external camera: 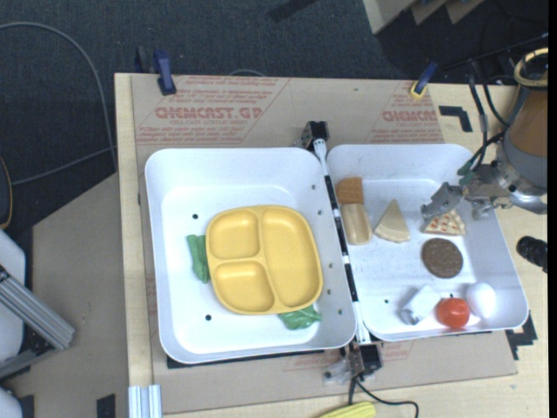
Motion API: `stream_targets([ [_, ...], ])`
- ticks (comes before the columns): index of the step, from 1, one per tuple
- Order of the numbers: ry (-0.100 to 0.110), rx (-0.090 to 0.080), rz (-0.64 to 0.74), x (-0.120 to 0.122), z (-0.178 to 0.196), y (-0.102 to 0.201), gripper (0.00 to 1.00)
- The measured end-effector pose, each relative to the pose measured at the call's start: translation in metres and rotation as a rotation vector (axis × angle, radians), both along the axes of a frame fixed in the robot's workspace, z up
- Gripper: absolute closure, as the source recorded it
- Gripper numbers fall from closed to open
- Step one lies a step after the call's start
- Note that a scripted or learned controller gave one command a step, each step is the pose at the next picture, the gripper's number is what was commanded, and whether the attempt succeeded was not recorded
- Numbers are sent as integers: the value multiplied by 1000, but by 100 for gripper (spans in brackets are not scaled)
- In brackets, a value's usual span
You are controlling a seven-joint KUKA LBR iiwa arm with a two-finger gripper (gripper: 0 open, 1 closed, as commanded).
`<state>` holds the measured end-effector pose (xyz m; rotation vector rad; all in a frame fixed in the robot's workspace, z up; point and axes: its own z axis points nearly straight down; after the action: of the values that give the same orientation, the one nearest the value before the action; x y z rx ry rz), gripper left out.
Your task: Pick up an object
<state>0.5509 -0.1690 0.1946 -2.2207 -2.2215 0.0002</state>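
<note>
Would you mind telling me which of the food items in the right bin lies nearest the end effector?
The pizza slice, a red-topped triangle, lies just beside the end effector. The cheese wedge, brown cookie and tomato all lie farther off.

The grey arm enters from the right edge, its orange band showing above the wrist at the upper right. The wrist bends down and to the left. The claw hangs low at its end, its 2 dark fingers spread apart and pointing left, nothing between them.
</note>
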Motion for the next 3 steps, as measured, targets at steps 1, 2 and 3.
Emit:
stream_targets([
  [1, -9, -4, 0, 26, -106, -30, 0],
  [2, 1, 1, -1, -10, -110, -17, 0],
  [3, 1, 1, -1, -47, -110, 14, 0],
])
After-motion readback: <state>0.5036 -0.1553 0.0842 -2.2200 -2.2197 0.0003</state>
